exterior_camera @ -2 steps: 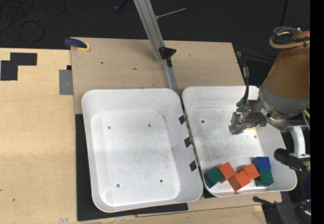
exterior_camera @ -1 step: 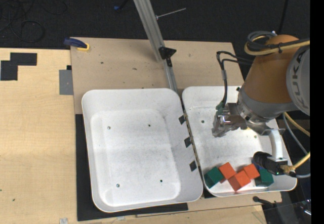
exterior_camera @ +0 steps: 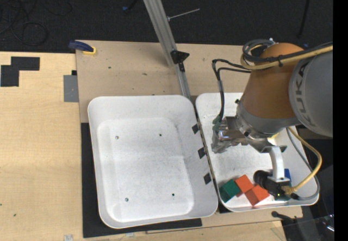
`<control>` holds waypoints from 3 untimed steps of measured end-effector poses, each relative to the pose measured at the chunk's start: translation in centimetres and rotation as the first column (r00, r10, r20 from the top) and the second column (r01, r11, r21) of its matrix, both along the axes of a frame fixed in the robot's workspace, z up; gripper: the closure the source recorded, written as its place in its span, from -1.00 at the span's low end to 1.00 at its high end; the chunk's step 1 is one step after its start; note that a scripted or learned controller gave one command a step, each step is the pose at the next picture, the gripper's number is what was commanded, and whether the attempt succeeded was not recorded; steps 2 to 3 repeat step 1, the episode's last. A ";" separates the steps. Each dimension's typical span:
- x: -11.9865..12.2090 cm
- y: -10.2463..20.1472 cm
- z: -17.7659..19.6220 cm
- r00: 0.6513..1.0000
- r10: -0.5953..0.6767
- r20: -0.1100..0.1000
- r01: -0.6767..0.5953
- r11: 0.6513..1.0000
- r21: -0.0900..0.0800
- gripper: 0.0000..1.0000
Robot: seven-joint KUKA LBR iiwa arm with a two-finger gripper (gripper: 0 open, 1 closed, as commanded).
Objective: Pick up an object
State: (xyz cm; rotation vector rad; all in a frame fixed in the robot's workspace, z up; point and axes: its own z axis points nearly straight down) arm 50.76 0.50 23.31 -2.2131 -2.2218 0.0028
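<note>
Gripper (exterior_camera: 220, 141) hangs over the right bin (exterior_camera: 234, 162), close to its left wall. Can't tell whether it's spread or closed, and nothing is visible in its grasp. Bare white floor lies between it and the targets. Green block (exterior_camera: 230, 189), orange block (exterior_camera: 244, 183) and red-orange block (exterior_camera: 256, 195) sit clustered in the bin's near-left corner, tight to the front rim with little clearance there. Left bin (exterior_camera: 141, 164) lies alongside on the surface (exterior_camera: 125, 71).

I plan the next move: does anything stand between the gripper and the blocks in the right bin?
Nothing visible does. Only white floor of the right bin lies between the gripper and the green block and orange blocks.
</note>
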 end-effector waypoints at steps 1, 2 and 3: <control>-0.2 4.7 0.6 1.000 0.000 0.002 0.000 1.000 -0.001 1.00; -0.2 4.7 0.6 1.000 0.000 0.002 0.000 1.000 -0.001 1.00; -0.2 4.7 0.6 1.000 0.000 0.002 0.000 1.000 -0.001 1.00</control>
